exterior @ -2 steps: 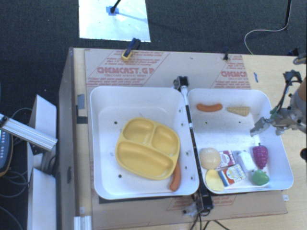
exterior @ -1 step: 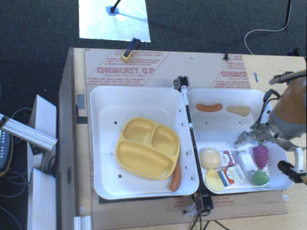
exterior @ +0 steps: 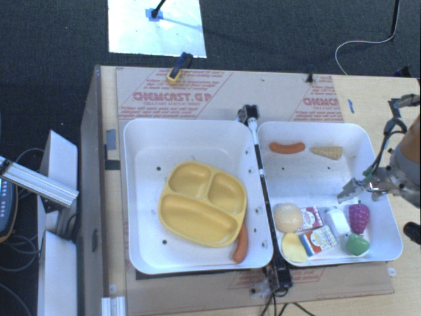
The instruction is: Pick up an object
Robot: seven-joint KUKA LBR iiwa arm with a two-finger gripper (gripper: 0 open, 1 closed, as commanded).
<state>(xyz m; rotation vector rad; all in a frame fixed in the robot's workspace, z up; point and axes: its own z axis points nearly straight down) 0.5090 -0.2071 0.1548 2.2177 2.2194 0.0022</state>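
The end effector (exterior: 358,188) hovered at the right bin's (exterior: 316,131) three o'clock wall, its fingers slightly parted and holding nothing; the nearest candidate, the purple grapes (exterior: 358,217), lay just below it toward six o'clock, beside the white block (exterior: 338,221) and above the green piece (exterior: 357,244); a clean grasp probably called for a straight descent, since that corner was crowded; open room lay toward ten o'clock, below the sausage (exterior: 287,147).

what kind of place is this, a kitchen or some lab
Most likely a robot lab test bench, not a kitchen. Two white bins sit on a board, the food is toy food such as a hot dog and a yellow divided plate, and a robot claw reaches in, with cables trailing nearby.
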